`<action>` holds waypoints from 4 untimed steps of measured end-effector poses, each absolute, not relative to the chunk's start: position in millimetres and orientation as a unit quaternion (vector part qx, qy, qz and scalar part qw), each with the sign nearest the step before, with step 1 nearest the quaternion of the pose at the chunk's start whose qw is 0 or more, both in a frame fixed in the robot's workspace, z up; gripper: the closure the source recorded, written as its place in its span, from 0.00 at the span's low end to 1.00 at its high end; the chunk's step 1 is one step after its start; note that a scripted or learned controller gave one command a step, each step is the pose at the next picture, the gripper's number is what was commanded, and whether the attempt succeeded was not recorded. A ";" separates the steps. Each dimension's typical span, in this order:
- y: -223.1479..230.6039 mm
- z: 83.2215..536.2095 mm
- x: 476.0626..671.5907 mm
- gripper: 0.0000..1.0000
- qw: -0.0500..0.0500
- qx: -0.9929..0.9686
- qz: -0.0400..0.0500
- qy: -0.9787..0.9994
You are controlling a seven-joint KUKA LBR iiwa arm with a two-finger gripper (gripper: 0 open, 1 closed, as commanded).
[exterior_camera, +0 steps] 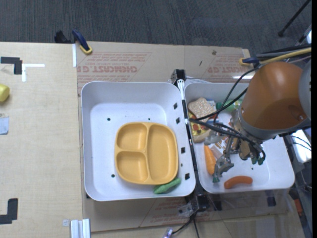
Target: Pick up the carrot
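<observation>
The carrot [209,158] is a short orange piece lying lengthwise near the left wall of the right bin [282,175]. My gripper [221,168] hangs low in that bin, just to the right of the carrot and very close to it. The arm's orange band and wrist hide much of the bin's middle. Nothing shows as held in the gripper.
An orange-red sausage [238,182] lies near the right bin's front edge. A bread slice [201,106] and a pizza slice [198,129] sit at its back left. The left bin [96,133] holds a yellow divided plate [146,152] and a green pea pod [167,186].
</observation>
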State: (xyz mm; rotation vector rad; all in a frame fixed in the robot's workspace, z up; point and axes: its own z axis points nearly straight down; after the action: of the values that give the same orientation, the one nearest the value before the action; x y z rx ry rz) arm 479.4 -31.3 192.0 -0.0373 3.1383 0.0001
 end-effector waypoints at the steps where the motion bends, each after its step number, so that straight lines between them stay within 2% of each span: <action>1: -31.2 192.0 479.5 0.00 0.002 -0.012 0.000 1.000; 2: -92.8 92.5 484.2 0.00 0.004 -0.024 0.000 1.000; 3: 0.6 192.7 529.4 0.00 0.004 0.042 0.000 0.999; 4: 75.8 191.7 532.7 0.00 0.002 0.102 0.000 0.995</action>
State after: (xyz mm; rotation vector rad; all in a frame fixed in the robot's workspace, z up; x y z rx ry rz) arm 532.7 75.8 191.7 0.3215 3.1215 0.0011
